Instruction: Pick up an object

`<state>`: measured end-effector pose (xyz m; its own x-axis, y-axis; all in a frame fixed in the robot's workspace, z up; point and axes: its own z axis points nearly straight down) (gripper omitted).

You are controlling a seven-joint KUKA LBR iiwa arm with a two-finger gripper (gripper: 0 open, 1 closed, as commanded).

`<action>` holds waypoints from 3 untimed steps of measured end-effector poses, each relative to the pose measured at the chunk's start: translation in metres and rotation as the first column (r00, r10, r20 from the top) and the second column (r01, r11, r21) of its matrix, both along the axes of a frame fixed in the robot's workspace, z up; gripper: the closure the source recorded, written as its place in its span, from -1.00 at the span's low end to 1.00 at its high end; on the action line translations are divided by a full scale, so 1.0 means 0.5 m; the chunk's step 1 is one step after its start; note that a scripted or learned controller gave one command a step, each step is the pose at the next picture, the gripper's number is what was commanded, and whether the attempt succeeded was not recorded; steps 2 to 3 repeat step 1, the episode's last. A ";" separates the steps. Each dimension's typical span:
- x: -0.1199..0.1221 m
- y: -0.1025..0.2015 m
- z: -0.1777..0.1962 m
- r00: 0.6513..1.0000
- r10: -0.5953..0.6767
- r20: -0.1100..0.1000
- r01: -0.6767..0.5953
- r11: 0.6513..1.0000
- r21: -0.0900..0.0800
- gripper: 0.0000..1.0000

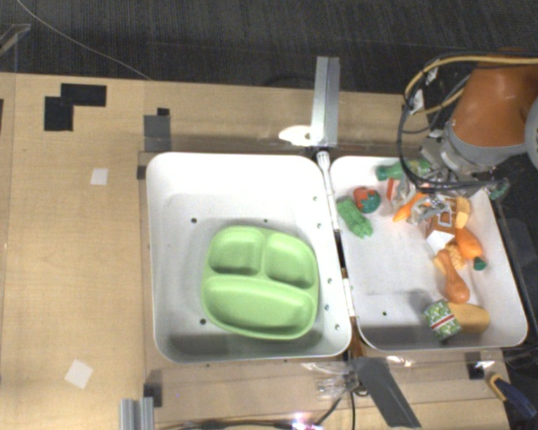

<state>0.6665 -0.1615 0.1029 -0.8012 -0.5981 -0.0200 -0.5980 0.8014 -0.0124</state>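
Note:
The right bin (386,285) holds several small toy foods: a green piece (354,216) by its left wall, a red and green piece (367,200), orange pieces (411,208) near the top, a carrot-like piece (467,245), an orange piece (454,279), a green can (440,318) and a tan piece (471,315) at the front right. My gripper (437,206) hangs over the bin's upper right part, right among the orange pieces there. The arm's wrist and cables cover the fingers.
The left bin (175,204) holds a green divided tray (261,281) with three compartments. A metal post (325,97) stands behind the seam between the bins. The wooden bench (63,267) spreads to the left.

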 end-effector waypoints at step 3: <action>0.014 0.070 0.259 0.994 0.107 0.001 -0.107 0.994 -0.006 1.00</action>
